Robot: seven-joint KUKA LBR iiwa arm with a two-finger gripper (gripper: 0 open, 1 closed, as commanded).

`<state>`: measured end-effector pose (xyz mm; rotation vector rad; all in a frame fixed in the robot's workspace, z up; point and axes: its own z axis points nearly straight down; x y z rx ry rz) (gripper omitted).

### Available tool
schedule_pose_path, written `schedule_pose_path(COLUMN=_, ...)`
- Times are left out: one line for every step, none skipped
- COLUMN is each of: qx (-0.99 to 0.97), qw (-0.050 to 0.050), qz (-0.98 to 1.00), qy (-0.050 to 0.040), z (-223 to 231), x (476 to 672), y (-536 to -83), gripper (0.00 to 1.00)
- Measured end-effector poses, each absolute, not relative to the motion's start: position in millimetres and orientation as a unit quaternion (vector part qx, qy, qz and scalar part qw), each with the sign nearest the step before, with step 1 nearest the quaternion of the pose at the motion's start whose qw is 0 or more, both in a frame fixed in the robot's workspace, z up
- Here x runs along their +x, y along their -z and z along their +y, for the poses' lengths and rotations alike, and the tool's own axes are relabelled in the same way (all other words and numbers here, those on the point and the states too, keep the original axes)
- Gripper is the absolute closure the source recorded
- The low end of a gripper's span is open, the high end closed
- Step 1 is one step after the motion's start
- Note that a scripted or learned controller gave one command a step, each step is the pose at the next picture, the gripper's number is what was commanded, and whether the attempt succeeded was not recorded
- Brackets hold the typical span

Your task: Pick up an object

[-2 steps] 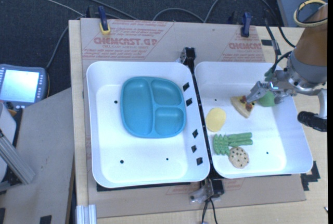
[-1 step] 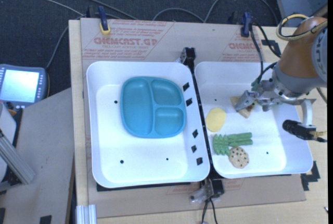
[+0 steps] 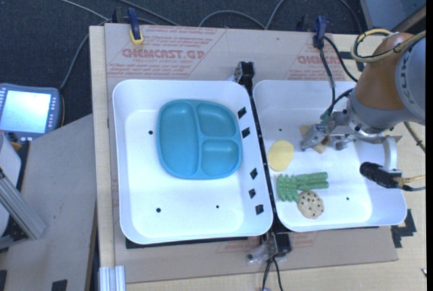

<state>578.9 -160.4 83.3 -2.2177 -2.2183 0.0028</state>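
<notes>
Three small items lie in the right white bin [image 3: 352, 212]: one yellow oval piece [image 3: 281, 155], one green ridged toy [image 3: 301, 185], one speckled tan cookie [image 3: 310, 204]. One blue sectioned plastic tray [image 3: 199, 139] sits in the left white bin [image 3: 135, 168]. Whether the gripper [image 3: 318, 137] grasps anything, I cannot tell.

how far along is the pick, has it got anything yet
Done: the arm has reached into the right bin, with the tool low near its middle. In hand: nothing visibly held. The yellow lemon-like piece, green ridged toy and cookie lie on the bin floor; the blue divided plate sits in the left bin. Left: grasp and lift one.
</notes>
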Motion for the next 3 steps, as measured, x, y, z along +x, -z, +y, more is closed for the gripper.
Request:
schedule_pose_path(qx=-0.707, qw=0.001, qz=-0.707, qy=0.0004, z=-160, x=579.9, y=-96, gripper=1.0)
schedule_pose_path(qx=-0.707, qw=-0.002, qz=-0.708, qy=0.0011, z=-159, x=585.3, y=-159, gripper=1.0)
schedule_pose_path(qx=-0.706, qw=-0.002, qz=-0.708, qy=0.0013, z=-159, x=586.4, y=-207, gripper=1.0)
